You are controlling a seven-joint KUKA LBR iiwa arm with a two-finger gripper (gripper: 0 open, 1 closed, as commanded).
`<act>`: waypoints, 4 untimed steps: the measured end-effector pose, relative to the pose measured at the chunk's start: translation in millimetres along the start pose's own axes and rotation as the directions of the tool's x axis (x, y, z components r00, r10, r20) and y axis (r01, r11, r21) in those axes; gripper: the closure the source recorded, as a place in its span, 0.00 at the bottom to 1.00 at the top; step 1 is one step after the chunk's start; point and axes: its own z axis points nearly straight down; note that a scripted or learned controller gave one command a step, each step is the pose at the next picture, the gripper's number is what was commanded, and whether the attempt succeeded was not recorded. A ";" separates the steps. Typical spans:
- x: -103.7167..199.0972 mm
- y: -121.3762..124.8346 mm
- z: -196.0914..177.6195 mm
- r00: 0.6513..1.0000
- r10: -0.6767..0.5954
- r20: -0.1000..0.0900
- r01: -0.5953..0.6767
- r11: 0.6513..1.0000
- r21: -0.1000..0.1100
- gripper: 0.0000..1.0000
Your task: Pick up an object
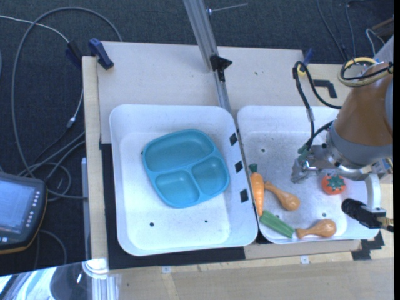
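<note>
Taking the right bin [275, 120] as the landmark, its nearest corner holds a tan drumstick-shaped toy [317, 229] lying flat on the white floor, and just beside that, toward the bin's near left wall, lies a green stick-shaped toy [276, 224]. A little farther in, a second tan drumstick-shaped toy [282, 196] lies at a slant, and an orange carrot [257, 192] with a green top lies along the bin's left wall, close to that second drumstick. On the right side of the bin sits a red tomato toy [333, 184] with a green stalk, partly under the arm. The gripper [302, 170] hangs over the middle of the bin floor, between the carrot and the tomato and touching neither as far as can be seen; nothing shows between its metal parts, and whether they stand apart or together cannot be told from this angle. Above it the grey and orange arm [365, 114] covers the bin's right wall. To the left of the right bin, the left bin [125, 167] carries a blue divided plate [185, 167], tilted askew on its floor. Beyond the right bin's far wall lies the bare tan bench [162, 74], crossed by a slanting metal pole [201, 24].
</note>
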 end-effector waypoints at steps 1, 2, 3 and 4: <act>0.1 1.3 -18.4 1.000 -0.001 -0.001 0.001 1.000 0.002 1.00; 45.8 34.7 -14.4 1.000 -0.006 -0.003 0.006 1.000 0.003 1.00; 88.0 57.0 -14.0 1.000 -0.006 -0.004 0.006 1.000 0.004 1.00; 135.2 87.3 -13.5 1.000 -0.006 -0.004 0.006 1.000 0.003 1.00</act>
